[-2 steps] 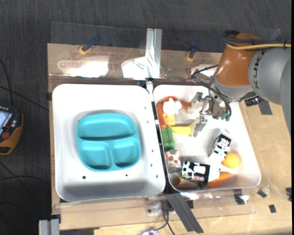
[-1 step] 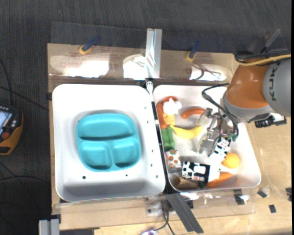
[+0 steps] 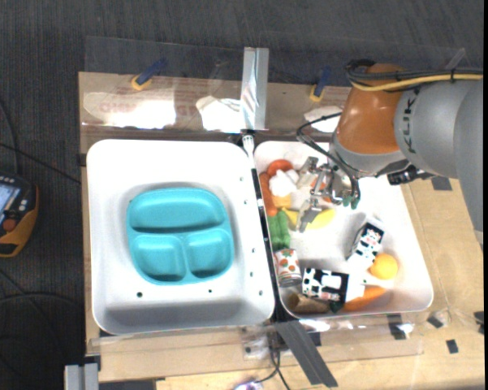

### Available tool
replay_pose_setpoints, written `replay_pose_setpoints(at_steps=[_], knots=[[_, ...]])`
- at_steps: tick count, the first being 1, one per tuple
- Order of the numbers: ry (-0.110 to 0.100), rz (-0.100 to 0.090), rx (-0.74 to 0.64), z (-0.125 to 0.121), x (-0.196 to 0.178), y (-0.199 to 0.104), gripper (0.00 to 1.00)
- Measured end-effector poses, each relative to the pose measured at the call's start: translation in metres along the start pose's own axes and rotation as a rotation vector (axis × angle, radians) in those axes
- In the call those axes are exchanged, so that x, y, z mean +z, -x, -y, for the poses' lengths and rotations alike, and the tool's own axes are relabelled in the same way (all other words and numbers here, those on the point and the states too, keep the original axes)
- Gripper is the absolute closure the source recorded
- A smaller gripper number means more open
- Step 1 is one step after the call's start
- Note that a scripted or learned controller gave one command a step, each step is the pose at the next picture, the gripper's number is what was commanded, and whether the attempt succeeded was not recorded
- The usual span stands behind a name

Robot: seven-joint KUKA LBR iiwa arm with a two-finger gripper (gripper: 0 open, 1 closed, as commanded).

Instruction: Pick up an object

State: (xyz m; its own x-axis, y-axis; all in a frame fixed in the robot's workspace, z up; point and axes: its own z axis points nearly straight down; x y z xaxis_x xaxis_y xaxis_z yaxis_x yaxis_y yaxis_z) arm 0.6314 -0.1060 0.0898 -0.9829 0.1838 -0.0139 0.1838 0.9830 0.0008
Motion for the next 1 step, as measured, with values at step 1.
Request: replay_pose_setpoints(at_steps=[1], knots=[[0.0,0.0,0.0,0.0002,0.0,-0.0001,0.0]])
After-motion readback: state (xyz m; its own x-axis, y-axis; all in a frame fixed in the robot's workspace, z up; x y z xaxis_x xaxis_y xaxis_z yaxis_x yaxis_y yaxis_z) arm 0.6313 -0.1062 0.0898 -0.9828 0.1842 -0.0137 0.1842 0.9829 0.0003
